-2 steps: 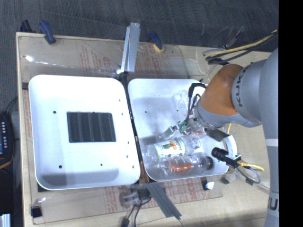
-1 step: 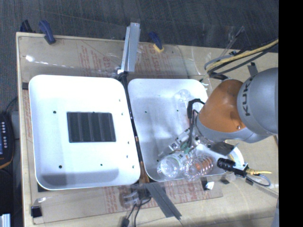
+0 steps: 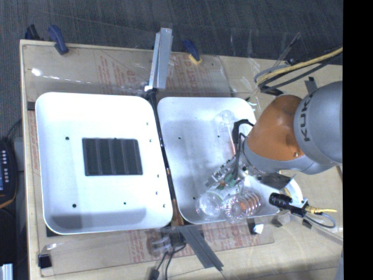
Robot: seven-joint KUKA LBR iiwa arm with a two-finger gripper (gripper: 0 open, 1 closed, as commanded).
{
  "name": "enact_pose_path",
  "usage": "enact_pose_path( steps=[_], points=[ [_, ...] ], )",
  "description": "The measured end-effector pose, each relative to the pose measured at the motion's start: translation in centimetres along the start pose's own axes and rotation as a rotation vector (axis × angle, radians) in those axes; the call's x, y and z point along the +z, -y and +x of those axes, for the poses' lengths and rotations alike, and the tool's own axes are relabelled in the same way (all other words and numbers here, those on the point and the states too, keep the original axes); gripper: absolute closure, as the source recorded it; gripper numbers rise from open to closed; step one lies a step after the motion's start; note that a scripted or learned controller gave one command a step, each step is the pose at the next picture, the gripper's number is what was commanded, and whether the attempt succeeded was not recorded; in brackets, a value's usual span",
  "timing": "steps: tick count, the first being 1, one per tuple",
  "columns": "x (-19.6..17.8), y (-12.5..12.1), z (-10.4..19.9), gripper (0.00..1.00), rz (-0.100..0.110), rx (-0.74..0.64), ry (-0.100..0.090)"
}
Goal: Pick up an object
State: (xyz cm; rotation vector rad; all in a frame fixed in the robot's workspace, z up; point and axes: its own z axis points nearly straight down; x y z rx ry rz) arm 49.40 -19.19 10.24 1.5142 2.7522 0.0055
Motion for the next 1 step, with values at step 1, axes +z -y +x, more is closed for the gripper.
enact_pose_path(
  steps=[1],
  points=[
    [-0.01, -0.03, -0.03, 0.0, 0.0, 0.0, 0.001]
  ],
)
